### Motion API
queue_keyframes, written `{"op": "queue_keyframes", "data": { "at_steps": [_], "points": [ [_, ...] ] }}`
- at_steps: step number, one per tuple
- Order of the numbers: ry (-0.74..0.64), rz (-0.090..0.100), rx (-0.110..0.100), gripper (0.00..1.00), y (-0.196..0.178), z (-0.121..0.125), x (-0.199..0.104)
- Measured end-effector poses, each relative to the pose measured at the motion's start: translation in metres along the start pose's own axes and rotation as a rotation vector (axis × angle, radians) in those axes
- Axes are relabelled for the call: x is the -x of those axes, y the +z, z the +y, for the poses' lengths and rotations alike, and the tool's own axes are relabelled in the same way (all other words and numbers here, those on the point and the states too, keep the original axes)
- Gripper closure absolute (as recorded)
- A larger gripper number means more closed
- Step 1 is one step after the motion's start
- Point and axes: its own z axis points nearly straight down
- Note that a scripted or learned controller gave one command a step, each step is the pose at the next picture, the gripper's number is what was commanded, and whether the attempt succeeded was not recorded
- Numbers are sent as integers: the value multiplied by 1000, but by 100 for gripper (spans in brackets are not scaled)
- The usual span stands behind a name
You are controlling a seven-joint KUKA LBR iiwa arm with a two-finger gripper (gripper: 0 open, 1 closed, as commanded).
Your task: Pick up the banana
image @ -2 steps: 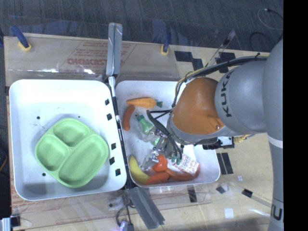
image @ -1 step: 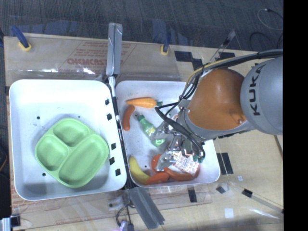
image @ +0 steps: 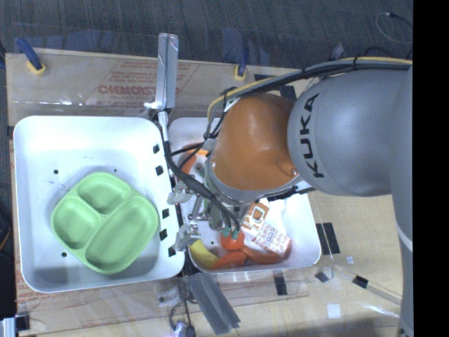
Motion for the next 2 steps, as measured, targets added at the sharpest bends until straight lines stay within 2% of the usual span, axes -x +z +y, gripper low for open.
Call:
{"op": "queue_keyframes", "data": {
  "at_steps": [1, 2],
  "points": [
    [318, -1, -1, 0, 0, -35, 3],
    [464, 3, -1, 0, 1, -42, 63]
  ]
}}
